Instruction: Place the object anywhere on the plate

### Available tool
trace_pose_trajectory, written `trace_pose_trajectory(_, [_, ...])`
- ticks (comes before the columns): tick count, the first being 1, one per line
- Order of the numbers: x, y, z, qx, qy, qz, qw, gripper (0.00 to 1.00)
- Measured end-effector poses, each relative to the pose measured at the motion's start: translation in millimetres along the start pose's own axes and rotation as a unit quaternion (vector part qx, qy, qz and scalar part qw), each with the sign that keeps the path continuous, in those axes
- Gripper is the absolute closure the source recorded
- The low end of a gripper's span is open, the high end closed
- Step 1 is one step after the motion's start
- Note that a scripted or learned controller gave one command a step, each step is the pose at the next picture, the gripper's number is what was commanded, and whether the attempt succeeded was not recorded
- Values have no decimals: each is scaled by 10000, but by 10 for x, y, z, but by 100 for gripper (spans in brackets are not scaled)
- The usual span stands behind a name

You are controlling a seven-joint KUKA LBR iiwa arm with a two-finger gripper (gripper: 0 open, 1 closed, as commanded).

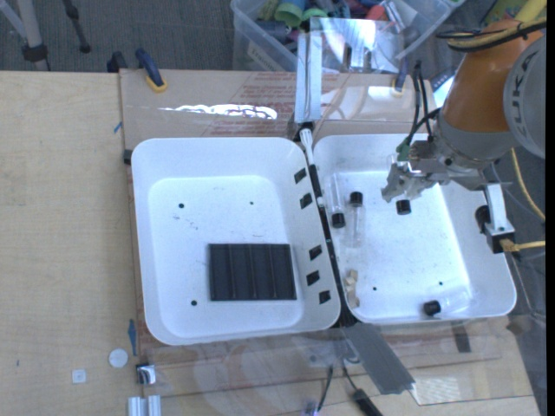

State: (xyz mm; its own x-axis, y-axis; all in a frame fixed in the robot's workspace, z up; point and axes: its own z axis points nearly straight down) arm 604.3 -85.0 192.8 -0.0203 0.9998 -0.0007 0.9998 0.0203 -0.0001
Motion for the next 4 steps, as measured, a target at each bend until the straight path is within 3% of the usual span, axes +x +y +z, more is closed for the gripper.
trace_pose_trajectory(1, [578,639,-763,-13,-2,-900,9959,100])
trace_pose_trajectory(2, [1352,647,-440,14,10,-1464,9892,100])
trace_pose_trajectory(3, [2130,665,-1025,-25,2,-2077,9782,100])
trace_pose_trajectory(4, [2803,681,-1270,-36,0,-3301,9439,100])
